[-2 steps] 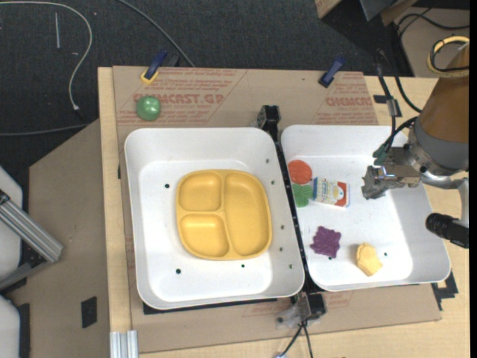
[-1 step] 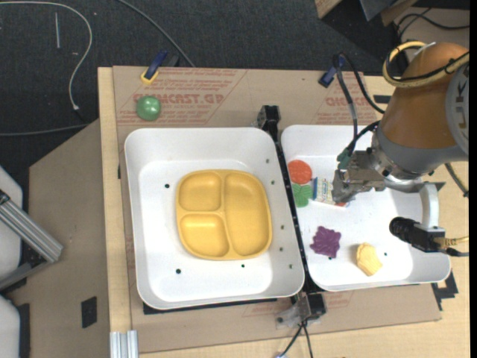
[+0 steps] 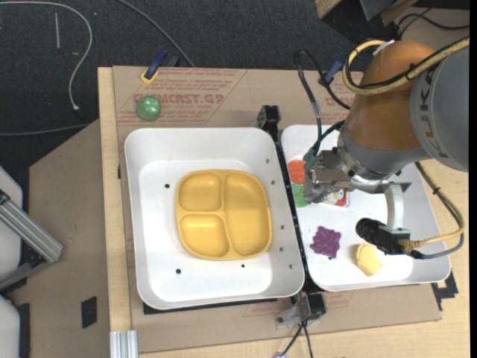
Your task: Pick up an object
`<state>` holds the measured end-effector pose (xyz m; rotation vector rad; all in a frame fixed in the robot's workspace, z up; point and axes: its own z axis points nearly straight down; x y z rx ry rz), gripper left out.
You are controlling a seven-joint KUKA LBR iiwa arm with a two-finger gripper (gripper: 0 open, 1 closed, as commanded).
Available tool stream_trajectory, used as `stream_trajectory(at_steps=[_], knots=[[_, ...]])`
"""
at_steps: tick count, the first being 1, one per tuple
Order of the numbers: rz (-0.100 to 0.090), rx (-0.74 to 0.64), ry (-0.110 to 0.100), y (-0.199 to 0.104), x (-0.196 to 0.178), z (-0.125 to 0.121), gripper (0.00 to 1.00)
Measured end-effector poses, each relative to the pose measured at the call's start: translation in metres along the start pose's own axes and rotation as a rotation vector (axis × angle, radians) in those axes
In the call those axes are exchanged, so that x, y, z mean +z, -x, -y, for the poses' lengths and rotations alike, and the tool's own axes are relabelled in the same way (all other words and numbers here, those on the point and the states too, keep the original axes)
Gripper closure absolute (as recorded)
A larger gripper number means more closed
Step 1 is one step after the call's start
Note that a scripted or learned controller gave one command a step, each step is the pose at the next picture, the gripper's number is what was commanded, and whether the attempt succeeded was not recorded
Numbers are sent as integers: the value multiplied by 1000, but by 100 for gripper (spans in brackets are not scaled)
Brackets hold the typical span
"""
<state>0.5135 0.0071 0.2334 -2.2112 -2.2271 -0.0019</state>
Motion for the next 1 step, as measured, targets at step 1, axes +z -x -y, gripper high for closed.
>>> stream_trajectory(at_steps=[1], knots=[[0,0,-2,-58,14,-7,100]])
